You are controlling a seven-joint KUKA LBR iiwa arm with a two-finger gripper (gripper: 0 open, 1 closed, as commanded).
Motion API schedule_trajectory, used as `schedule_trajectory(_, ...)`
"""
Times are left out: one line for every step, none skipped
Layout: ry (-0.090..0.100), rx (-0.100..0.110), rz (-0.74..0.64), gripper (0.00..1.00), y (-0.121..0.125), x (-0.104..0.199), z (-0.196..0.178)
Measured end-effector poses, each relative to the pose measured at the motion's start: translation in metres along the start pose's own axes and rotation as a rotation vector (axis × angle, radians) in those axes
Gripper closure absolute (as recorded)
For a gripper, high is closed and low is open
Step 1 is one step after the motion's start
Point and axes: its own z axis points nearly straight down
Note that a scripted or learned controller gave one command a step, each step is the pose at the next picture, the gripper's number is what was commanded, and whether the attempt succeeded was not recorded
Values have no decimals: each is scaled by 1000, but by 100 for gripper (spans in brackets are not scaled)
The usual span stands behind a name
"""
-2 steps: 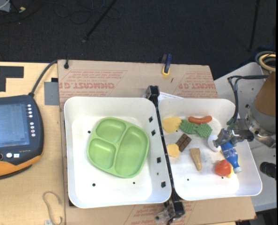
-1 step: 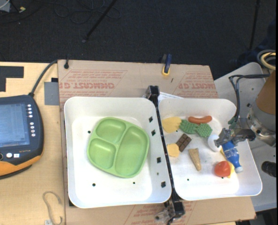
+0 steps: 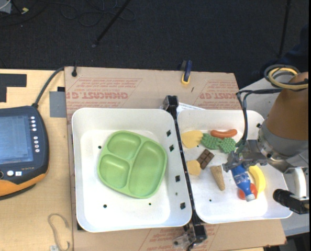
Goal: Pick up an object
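Two shallow white bins sit side by side on the bench. The left bin holds a green divided plate lying flat near its middle, with three compartments facing up.

The right bin holds a scatter of small toy foods. Toward its far edge lie a red sausage and, just beside it on the near side, a green bumpy piece. A yellow piece rests close to the bin's left wall, with a brown chocolate block just nearer and a second small yellow piece next to that. A tan cone lies toward the middle of the bin, its point aimed at the near edge. To the right of the cone lies a blue bottle with a red cap, and a banana lies against the bottle's right side.

The grey arm reaches in over the right edge of the right bin. Its gripper hangs low over the bin, just above the far end of the blue bottle and beside the green bumpy piece. Whether its fingers are apart or closed cannot be told, and nothing can be seen held between them.

On the bench's left edge sits a control tablet with a grey screen and orange trim.
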Motion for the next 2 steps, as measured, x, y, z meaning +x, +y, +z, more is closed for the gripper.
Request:
schedule_trajectory(0,-1,-1,100,-12,59,-5)
schedule_trajectory(-2,-4,2,100,-14,57,-18)
